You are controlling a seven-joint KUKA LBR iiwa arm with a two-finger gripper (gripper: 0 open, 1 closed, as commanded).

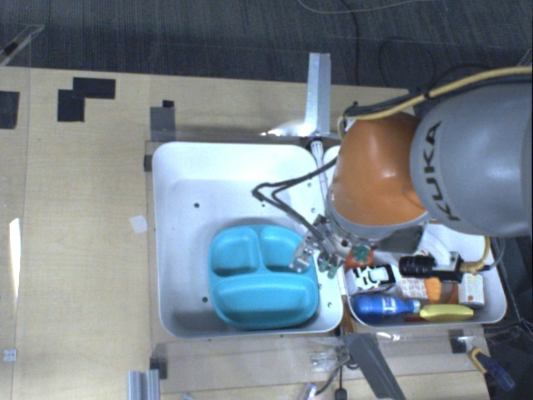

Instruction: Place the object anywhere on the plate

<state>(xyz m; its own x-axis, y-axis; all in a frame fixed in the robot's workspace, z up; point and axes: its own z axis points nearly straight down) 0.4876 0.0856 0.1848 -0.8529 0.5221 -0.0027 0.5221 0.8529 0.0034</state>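
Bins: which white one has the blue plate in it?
The left bin, under the gripper, holds the blue plate. The right bin holds small clutter instead.

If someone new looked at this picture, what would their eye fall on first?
Most striking is the grey arm with its orange band, reaching in from the right and looming over the bench. Next comes the bright blue divided plate in the left bin, with the gripper over its right edge. The right bin holds a clutter of small items, among them a blue bottle.
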